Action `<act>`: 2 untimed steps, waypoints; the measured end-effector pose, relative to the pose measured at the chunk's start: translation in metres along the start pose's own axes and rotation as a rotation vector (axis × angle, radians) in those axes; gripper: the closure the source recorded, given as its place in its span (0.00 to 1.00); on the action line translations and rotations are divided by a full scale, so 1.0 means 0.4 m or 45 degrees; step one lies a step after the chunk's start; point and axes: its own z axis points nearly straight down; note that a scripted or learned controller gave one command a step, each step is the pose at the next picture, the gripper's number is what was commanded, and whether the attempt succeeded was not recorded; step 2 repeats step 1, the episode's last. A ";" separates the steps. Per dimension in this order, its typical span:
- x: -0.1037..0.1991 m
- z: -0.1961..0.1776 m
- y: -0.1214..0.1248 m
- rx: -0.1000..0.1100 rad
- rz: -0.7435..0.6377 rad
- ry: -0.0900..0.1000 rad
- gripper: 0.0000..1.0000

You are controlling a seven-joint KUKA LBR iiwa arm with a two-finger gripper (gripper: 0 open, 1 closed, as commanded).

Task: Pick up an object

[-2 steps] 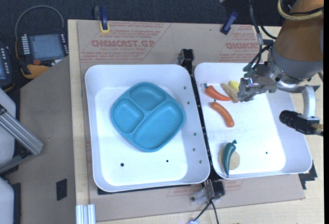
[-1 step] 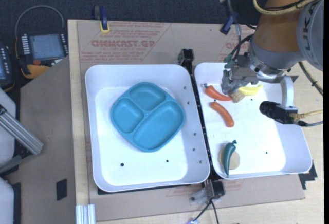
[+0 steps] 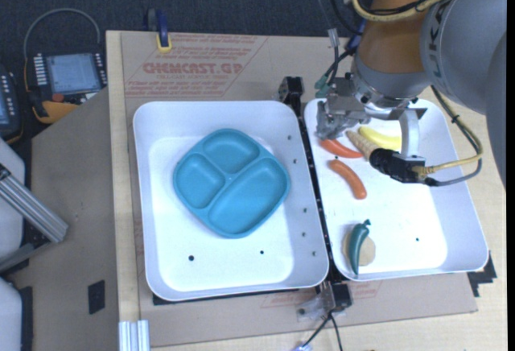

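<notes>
The green-tipped toy (image 3: 359, 243) is lying loose near the right bin (image 3: 451, 257)'s front. The gripper (image 3: 331, 121) is hanging over the orange sausages (image 3: 344, 163); descending squarely over one would serve best.

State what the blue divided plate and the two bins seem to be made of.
Blue divided plate: likely moulded plastic, matte, with uniform colour and soft rounded ridges. Left bin and right bin: probably thin formed plastic, white, slightly glossy, with rounded corners and a rolled lip.
</notes>
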 end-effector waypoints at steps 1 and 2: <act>0.140 -0.013 0.050 -0.002 -0.001 0.000 1.00; 0.140 -0.013 0.050 -0.002 -0.001 0.000 1.00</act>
